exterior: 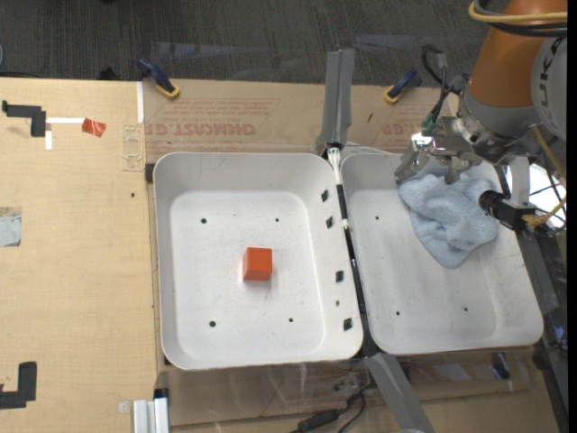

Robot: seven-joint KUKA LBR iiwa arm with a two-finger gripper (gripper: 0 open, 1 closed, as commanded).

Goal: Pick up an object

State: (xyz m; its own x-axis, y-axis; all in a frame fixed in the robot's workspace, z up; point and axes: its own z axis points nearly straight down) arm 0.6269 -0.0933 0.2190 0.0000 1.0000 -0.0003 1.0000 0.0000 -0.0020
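A crumpled light blue cloth lies in the back part of the right bin. My gripper hangs at the cloth's back left edge, close over it, beneath the orange wrist band at the upper right. The arm's own body hides how the fingers meet the cloth. An orange cube rests near the middle of the left bin, far from the gripper.
A grey divider bar stands between the bins at the back. Clamps hold the cardboard backing. A wooden board with a small red piece lies left of the bins. Cables trail at the right edge.
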